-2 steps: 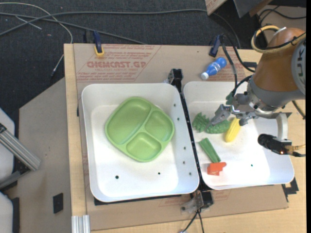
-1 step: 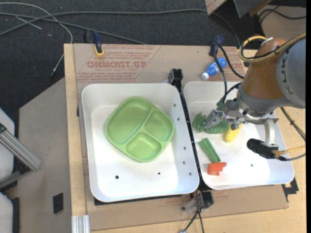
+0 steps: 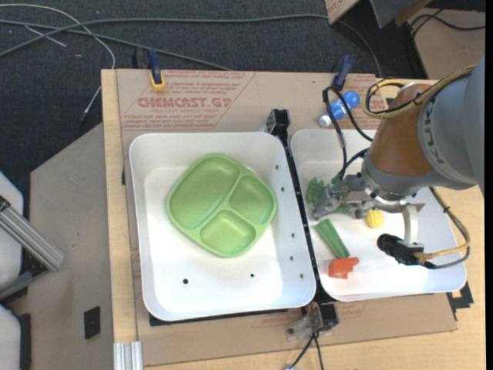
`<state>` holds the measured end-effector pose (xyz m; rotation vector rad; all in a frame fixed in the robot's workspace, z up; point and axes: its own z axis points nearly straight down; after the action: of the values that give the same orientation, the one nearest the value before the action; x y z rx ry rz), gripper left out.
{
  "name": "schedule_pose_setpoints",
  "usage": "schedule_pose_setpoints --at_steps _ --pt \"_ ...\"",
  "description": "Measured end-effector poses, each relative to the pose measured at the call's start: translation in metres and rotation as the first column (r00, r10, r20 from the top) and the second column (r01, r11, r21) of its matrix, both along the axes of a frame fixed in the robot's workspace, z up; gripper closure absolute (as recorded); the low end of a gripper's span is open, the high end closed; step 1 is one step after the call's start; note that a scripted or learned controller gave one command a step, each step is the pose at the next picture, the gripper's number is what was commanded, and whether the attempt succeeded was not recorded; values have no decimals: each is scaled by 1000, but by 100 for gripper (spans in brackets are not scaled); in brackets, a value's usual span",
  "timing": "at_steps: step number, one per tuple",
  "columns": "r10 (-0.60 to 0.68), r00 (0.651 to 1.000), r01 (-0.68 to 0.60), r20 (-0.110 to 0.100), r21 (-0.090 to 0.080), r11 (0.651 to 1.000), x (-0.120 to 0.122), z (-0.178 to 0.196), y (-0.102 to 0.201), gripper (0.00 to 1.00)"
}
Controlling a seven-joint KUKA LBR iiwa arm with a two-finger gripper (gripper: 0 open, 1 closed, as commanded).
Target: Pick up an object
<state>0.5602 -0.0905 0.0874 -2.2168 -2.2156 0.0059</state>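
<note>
Holding green plate [image 3: 222, 204]: left bin [image 3: 146, 284].

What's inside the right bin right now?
In the right bin: a green stick, an orange block, a yellow piece and a green object. The arm covers the bin's middle.

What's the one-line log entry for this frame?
arm: over right bin | gripper: low near green stick, grasp unconfirmed | also right bin: orange block, yellow piece | left bin: green divided plate
</note>
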Motion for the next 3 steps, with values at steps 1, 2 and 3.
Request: schedule_pose_setpoints --at_steps 1,2,3 --pt "-1 1000 1 8 -1 1000 2 14 0 100" --pt "0 1000 0 14 -3 1000 -6 73 -3 100" --pt "2 1000 -2 15 -4 1000 5 128 2 100"
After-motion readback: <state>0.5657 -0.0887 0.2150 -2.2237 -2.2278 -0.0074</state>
